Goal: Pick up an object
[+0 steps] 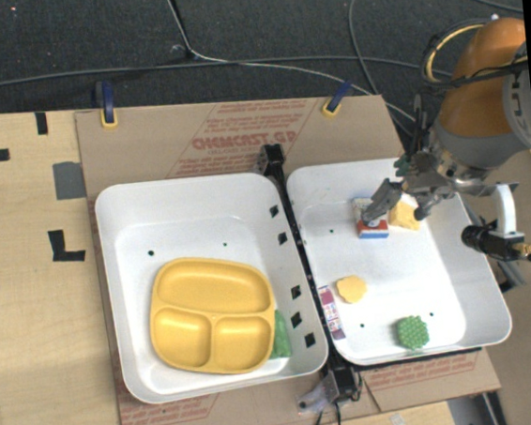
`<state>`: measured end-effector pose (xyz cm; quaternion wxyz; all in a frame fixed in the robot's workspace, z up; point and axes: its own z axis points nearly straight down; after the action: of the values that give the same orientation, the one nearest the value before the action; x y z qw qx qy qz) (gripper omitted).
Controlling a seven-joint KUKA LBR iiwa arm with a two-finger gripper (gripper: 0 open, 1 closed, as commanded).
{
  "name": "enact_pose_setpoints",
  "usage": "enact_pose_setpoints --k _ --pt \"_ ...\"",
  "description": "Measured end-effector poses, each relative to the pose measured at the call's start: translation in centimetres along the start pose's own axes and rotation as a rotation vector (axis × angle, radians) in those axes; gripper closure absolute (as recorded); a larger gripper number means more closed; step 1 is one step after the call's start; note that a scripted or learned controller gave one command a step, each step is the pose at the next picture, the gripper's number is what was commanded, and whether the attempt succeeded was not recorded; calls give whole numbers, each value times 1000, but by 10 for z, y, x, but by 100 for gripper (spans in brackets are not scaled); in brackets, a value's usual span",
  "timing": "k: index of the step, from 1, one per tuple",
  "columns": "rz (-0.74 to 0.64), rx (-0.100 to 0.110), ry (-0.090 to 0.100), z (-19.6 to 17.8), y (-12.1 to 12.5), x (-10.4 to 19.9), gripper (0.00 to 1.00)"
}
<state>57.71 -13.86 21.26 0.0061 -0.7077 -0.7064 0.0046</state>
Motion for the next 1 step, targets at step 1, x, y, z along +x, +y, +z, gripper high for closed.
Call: enact_pose_setpoints --k 1 --pt "-3 -13 -2 -8 3 0 0"
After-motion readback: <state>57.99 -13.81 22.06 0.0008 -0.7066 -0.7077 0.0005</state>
